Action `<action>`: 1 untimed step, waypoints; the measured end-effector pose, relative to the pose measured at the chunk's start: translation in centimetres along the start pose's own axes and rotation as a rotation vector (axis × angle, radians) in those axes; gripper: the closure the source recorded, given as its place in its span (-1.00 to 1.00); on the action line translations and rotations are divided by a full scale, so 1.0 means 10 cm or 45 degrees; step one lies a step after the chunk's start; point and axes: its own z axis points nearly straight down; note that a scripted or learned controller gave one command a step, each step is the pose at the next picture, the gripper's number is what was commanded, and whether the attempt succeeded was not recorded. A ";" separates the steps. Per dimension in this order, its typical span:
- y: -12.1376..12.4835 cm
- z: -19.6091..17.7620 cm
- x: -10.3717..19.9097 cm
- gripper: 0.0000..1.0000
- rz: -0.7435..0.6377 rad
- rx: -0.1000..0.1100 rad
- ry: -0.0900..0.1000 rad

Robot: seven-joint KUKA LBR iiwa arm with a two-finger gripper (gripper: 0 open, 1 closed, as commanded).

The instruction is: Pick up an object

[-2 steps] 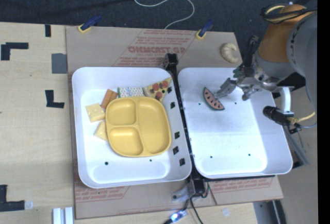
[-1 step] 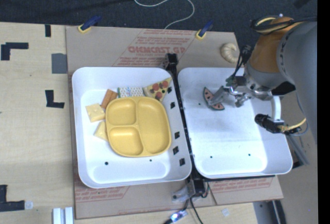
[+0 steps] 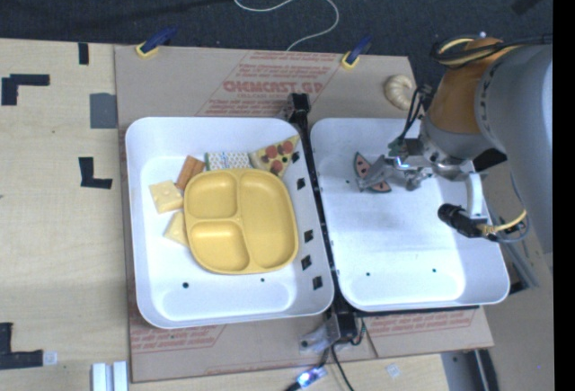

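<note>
Yellow tray (image 3: 241, 220): fills left bin (image 3: 144, 200), small pieces at its 10–12 o'clock rim.
Claw (image 3: 373, 176): low in right bin (image 3: 467, 277), grip unclear.
Brown piece (image 3: 362, 168): touching claw tip.
Open room: right bin, 6 o'clock.

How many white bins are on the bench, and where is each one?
2. The left bin holds the yellow divided plate and small items. The right bin lies under the gripper.

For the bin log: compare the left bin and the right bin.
The left bin holds a yellow divided plate and food pieces; the right bin has only a small reddish piece by the pincer. The arm reaches over the right bin, not the left. Both are shallow and white.
</note>
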 end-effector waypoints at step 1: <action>0.01 -0.11 0.01 1.00 -0.001 -0.002 0.000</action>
